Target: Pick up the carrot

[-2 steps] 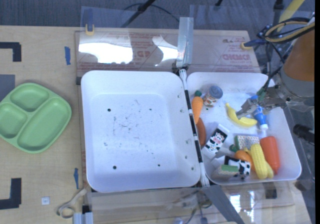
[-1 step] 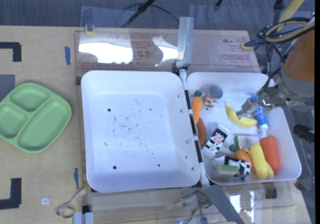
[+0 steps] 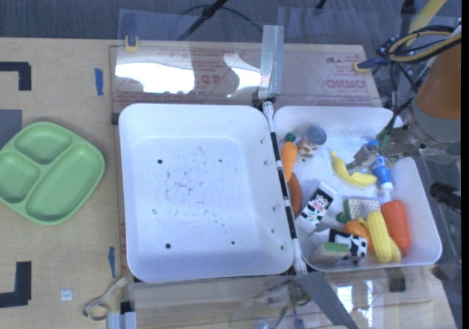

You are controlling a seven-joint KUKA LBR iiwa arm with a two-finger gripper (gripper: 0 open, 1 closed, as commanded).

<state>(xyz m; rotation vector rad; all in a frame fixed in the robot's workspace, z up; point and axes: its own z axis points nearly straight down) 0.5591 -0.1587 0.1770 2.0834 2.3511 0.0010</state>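
The carrot [image 3: 288, 157], orange with a green leafy top, lies along the left wall of the right bin [image 3: 429, 247], top end pointing to the back. A darker orange piece [image 3: 294, 193] lies just in front of it by the same wall. My gripper [image 3: 370, 154] hangs over the middle right of that bin, above a yellow banana [image 3: 350, 173] and a blue and white bottle [image 3: 382, 172]. It is well to the right of the carrot and apart from it.
The right bin also holds a grey round cap [image 3: 316, 134], a cow-patterned block [image 3: 317, 207], a corn cob [image 3: 382, 236], an orange-red vegetable [image 3: 397, 222] and more small toys. The left bin [image 3: 198, 181] adjoins it. A green divided plate [image 3: 47, 171] sits far left.
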